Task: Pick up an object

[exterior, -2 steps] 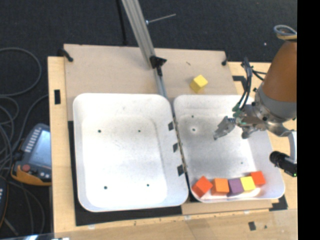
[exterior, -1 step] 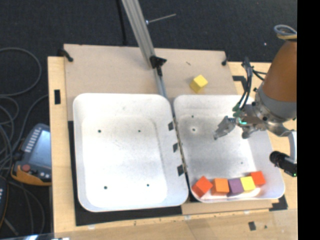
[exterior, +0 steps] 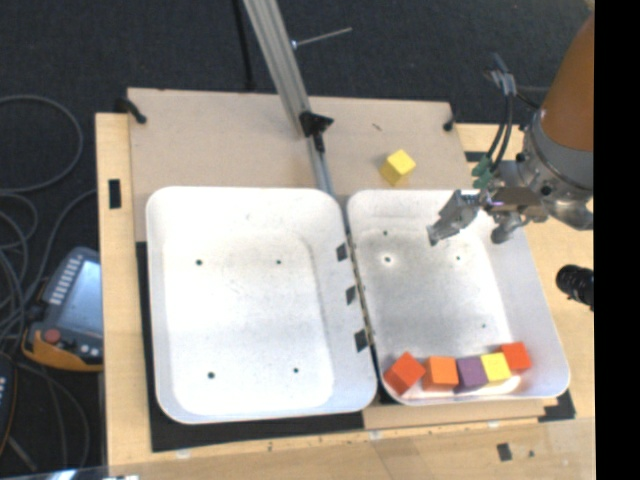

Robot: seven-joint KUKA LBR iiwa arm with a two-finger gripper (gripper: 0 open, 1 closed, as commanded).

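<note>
Objects available for pickup are 5 small blocks in the right bin [exterior: 520,268], lined up along its near wall. From left to right they are: a red-orange block [exterior: 405,372], an orange block [exterior: 442,371], a purple block [exterior: 470,372], a yellow block [exterior: 496,368] and a second red-orange block [exterior: 516,357]. Neighbouring blocks touch or sit just beside one another. A 6th item, a yellow cube [exterior: 398,165], lies outside both bins on the brown board [exterior: 230,138], near the far left corner of the right bin.

The gripper [exterior: 470,220] sits over the far part of the right bin, well apart from the row of blocks. 1 grey finger [exterior: 448,220] points left and downward in the view. Nothing is visible between the fingers; whether they are spread or closed cannot be determined from this angle.

The left bin [exterior: 240,298] sits beside the right bin, their inner walls adjacent. A slanted aluminium rail [exterior: 280,58] stands behind the bins. A handheld pendant [exterior: 70,303] lies on the floor at left.
</note>
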